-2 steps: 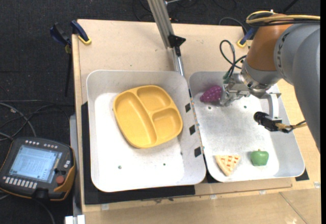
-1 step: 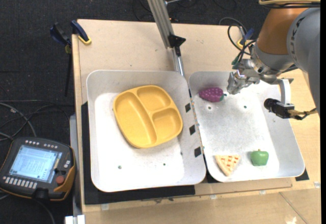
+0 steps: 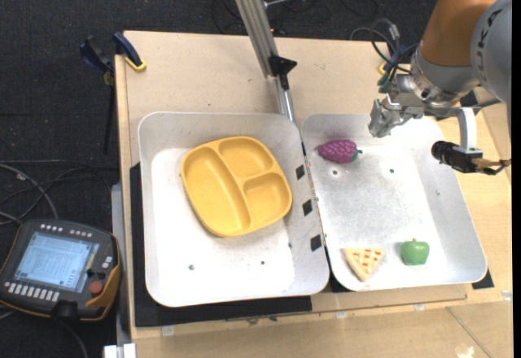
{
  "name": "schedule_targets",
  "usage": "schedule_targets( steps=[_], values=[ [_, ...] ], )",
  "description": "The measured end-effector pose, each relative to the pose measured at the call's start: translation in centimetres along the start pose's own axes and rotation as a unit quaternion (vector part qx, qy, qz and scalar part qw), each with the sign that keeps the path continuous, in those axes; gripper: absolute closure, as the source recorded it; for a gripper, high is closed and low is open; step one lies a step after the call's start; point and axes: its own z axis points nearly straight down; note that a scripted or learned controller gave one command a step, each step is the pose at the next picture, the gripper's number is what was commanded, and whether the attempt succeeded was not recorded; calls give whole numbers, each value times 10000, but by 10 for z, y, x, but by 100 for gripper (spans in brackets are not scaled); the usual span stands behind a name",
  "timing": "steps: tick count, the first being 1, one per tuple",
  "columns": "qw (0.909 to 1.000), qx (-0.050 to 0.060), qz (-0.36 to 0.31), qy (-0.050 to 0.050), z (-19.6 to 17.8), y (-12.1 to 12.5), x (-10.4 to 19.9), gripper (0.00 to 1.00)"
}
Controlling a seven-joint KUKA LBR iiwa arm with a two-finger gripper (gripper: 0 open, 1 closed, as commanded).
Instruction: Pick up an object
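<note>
You've got two white bins side by side on the bench. Left bin (image 3: 163, 267) holds a yellow divided plate (image 3: 236, 184), three compartments, sitting a bit toward 12 o'clock of that bin's centre, tilted w/ its long axis running 11 to 5. Nothing on the plate.

Right bin (image 3: 440, 210) has three small items. Purple grape bunch (image 3: 338, 150) lies near the bin's 11 o'clock corner, just beside the divider between bins. Waffle wedge (image 3: 363, 261), tan w/ a red grid, sits at approx 7 o'clock near the front edge. Green pepper (image 3: 414, 251) is right next to it at 5 o'clock of the bin, apart from the wedge, not touching.

Gripper (image 3: 381, 122) hangs over the right bin's 12 o'clock rim, at 2 o'clock from the grapes and near them. Nothing between it and the grapes. You can't tell from this angle whether it's wide or narrow; nothing seen in it.

Around the bench: a metal pole (image 3: 252, 10) slants down from 12 o'clock to the gap between bins. A handheld control pad (image 3: 57, 267) sits off the bench at 8 o'clock. A clamp (image 3: 122, 51) w/ yellow tip is at the bench's 10 o'clock corner. Cables at 12 o'clock on the dark floor.
</note>
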Motion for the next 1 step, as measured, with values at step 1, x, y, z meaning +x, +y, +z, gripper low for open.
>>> schedule_targets(
  steps=[1],
  values=[
    [10000,-4,0,-3,-54,2,0,100]
  ],
)
